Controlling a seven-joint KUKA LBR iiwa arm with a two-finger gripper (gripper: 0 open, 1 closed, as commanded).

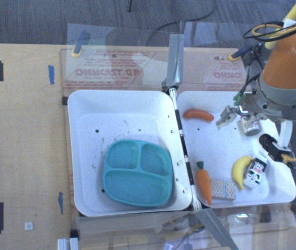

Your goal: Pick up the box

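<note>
Two fingers of the gripper (237, 114) stand apart, holding nothing — the box (255, 173) lies well away. Touching the banana (240, 172), it risks a crowded grasp.

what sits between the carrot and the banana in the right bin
In the camera view, a small speckled sponge-like block lies between the carrot and the banana, beside the carrot's lower end, near the right bin's front wall.

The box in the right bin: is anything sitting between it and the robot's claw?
Nothing visibly blocks it. The gripper hangs over the right bin's far part, and the box lies toward the near right corner with bare floor between. A banana does touch the box's left side.
</note>
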